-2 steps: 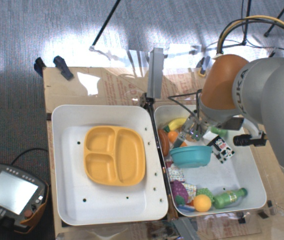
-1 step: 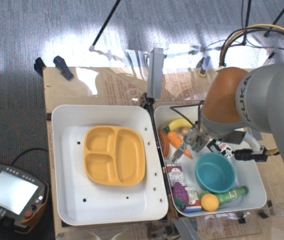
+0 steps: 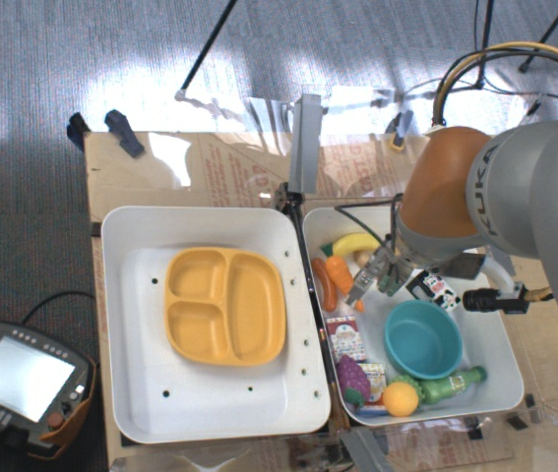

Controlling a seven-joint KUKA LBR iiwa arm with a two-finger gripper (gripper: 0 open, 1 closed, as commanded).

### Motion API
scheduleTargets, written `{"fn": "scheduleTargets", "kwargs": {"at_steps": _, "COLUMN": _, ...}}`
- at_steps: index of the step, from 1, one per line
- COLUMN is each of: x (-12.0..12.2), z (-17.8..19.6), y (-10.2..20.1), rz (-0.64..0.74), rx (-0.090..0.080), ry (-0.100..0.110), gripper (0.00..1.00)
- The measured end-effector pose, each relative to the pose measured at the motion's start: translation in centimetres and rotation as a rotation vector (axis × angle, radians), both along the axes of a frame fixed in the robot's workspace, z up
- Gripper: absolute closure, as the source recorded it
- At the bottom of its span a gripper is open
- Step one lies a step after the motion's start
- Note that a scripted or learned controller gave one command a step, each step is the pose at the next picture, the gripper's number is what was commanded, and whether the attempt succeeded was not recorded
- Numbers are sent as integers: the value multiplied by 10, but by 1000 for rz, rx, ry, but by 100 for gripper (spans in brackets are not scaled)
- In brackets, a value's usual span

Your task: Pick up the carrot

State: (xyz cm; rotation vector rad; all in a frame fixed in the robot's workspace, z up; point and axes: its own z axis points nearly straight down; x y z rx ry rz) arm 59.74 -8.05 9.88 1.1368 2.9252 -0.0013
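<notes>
Grey carpet floor point(image 3: 82, 28), bright light patch; tripod legs point(image 3: 212, 32); cardboard-covered bench point(image 3: 219, 160).

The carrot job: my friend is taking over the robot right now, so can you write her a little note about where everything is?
Gripper: low in the right bin, right at the carrot. I cannot tell if it has the carrot.
Carrot: at the right bin's left side, below the banana, beside a hot dog.
Nearby: teal bowl in the middle, purple grapes, orange and green bottle along the front.
Left bin: holds the yellow divided plate.
Done: arm has reached the carrot.
Left: grip it for sure and lift it clear.
</notes>
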Motion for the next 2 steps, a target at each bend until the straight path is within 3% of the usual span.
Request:
{"fn": "scheduleTargets", "kwargs": {"at_steps": 1, "x": -55, "z": 90, "y": 83, "rz": -226, "rx": 4, "ry": 1, "gripper": 100}}
{"fn": "scheduleTargets", "kwargs": {"at_steps": 2, "x": -44, "z": 152, "y": 77, "rz": -367, "rx": 3, "ry": 0, "gripper": 100}}
